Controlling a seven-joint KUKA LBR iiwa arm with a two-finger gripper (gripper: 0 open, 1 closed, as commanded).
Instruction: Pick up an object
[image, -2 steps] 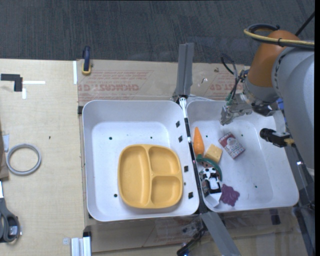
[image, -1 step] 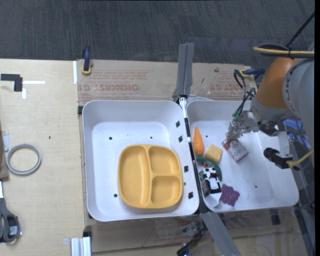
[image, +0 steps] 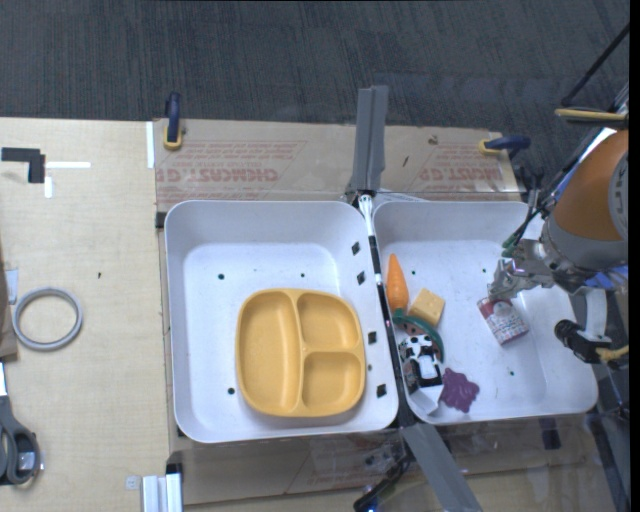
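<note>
My gripper (image: 505, 288) hangs over the right part of the right bin (image: 470, 245), at the end of the grey arm with the orange band. Directly under it, touching its tip, is a small red and white packet (image: 505, 322), lying tilted. Along the bin's left side sit an orange carrot (image: 397, 282), a yellow block (image: 428, 306), a green piece (image: 410, 322), a black and white toy (image: 422, 360) and a purple piece (image: 459, 389).
The left bin (image: 210, 250) holds a yellow divided plate (image: 300, 352). A raised divider (image: 378, 300) separates the two bins. On the bench to the left lie a grey tape ring (image: 45, 318) and scissors (image: 15, 450).
</note>
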